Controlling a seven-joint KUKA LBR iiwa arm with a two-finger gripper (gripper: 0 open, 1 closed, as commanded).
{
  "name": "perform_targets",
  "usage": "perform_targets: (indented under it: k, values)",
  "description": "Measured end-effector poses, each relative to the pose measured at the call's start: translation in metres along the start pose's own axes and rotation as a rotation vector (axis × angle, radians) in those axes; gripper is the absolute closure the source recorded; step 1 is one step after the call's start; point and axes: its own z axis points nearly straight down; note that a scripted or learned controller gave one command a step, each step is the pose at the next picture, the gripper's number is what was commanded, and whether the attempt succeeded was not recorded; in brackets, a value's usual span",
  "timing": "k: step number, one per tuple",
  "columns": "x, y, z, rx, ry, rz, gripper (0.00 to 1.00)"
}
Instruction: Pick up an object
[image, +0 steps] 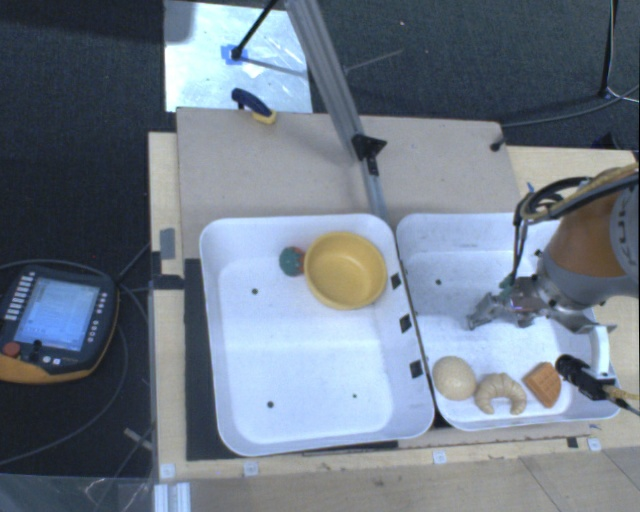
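While gripper (478, 318) hovers centre-right, grip state unclear: right bin (450, 240) three items; left bin (300, 400) bowl (345, 270), ball (291, 261).

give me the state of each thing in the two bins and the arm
round yellow plastic bowl: upright, in left white bin
small green ball: touching the bowl's left side
pale round bun: resting in right white bin
tan croissant: lying beside the bun
orange wedge: resting right of the croissant
end effector: low over the right bin, holding nothing

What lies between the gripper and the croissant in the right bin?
Bare white bin floor, seen in the camera view. The gripper is above the croissant; the pale egg-shaped item sits just left.
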Motion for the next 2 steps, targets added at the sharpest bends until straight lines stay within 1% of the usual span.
perform_targets:
  k: [1,2]
  values:
    - [0.000,0.001,-0.011,-0.002,0.000,0.000,1.00]
    - [-0.003,0.003,-0.074,-0.006,-0.001,0.000,1.00]
